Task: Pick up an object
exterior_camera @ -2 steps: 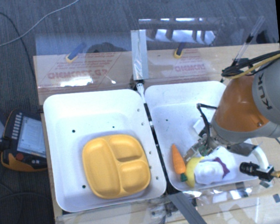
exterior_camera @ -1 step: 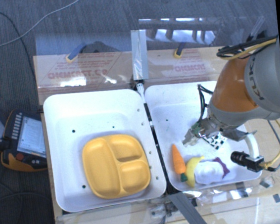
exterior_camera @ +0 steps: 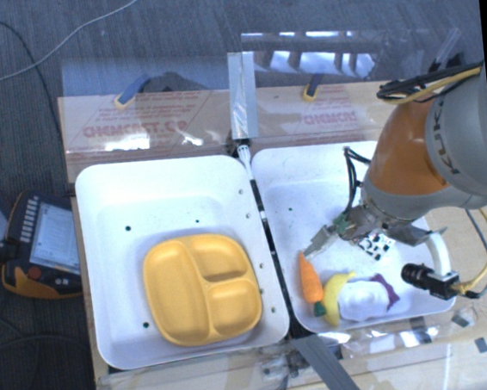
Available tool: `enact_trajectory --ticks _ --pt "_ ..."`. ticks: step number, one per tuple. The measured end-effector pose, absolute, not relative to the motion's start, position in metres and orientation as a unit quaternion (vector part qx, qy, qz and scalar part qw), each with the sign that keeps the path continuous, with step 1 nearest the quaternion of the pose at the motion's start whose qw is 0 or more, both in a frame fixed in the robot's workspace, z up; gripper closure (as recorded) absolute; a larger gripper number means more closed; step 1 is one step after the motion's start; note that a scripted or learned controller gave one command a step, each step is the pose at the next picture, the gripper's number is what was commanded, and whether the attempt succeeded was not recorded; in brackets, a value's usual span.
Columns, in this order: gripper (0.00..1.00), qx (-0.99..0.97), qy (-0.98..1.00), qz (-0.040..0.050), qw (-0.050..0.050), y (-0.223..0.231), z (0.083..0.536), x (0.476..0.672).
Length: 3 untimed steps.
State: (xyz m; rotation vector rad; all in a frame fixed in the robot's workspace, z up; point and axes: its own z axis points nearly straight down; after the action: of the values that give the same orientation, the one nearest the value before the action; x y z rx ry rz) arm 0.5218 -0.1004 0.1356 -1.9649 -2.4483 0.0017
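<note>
Orange carrot [exterior_camera: 309,279] (beside white plush [exterior_camera: 363,298]) near the gripper [exterior_camera: 334,232].

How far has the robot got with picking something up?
Done: the arm has reached into the right bin, with its gripper above the toys. In hand: nothing I can see held. Left: grabbing and lifting something. The carrot and the white and purple toy lie in the bin.
</note>
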Motion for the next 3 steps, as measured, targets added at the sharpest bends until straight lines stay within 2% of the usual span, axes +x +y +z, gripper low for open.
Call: enact_trajectory --ticks 1,2,3 --pt "0.0 -0.574 -0.819 0.0015 0.0 -0.183 0.169 0.512" --pt "0.0 -0.662 -0.75 0.002 0.0 -0.175 0.106 0.526" --pt "1.0 -0.662 -0.75 0.0021 0.0 -0.175 0.115 0.526"
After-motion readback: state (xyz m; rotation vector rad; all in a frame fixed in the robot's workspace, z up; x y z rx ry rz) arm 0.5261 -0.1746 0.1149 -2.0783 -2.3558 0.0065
